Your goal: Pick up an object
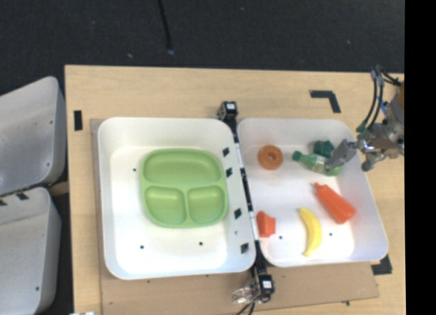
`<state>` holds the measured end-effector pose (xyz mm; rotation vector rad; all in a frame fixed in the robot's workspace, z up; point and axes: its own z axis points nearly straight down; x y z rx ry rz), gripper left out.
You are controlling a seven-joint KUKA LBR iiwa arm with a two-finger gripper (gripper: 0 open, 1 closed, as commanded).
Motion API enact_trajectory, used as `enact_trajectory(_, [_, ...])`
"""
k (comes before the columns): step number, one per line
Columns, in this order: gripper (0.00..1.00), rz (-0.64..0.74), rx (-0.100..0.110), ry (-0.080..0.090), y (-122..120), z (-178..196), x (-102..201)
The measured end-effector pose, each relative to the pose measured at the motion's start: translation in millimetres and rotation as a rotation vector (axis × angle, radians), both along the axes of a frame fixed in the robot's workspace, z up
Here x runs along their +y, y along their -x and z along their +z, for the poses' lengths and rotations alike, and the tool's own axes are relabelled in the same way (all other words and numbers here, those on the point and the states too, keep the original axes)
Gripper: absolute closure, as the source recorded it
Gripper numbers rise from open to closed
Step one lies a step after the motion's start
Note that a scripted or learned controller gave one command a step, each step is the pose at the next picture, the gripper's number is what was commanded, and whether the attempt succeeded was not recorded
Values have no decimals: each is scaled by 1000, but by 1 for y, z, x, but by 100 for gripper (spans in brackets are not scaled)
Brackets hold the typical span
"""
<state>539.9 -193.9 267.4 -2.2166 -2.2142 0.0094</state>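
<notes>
Clearly risky: pincer (349, 155) spread open, one finger tip touching green toy (319, 157) right of orange ring (270, 157), nothing gripped. Likely to nudge toy aside, closing off-centre on its edge.

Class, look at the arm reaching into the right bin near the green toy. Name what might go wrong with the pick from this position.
1. The tool sits at the edge of the green plastic toy, not centred over it, so a close may slip off or only nudge it.
2. The orange plastic carrot lies just below; a downward push might knock it.
3. The tool works near the right white bin wall, so a finger could catch the rim.
</notes>
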Motion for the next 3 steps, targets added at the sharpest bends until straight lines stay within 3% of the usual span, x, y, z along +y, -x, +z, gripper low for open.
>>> enact_trajectory(1, [0,3,-11,3,-2,6,0])
enact_trajectory(2, [0,1,-6,2,5,-55,1])
enact_trajectory(3, [0,-1,-9,4,-5,-105,-3])
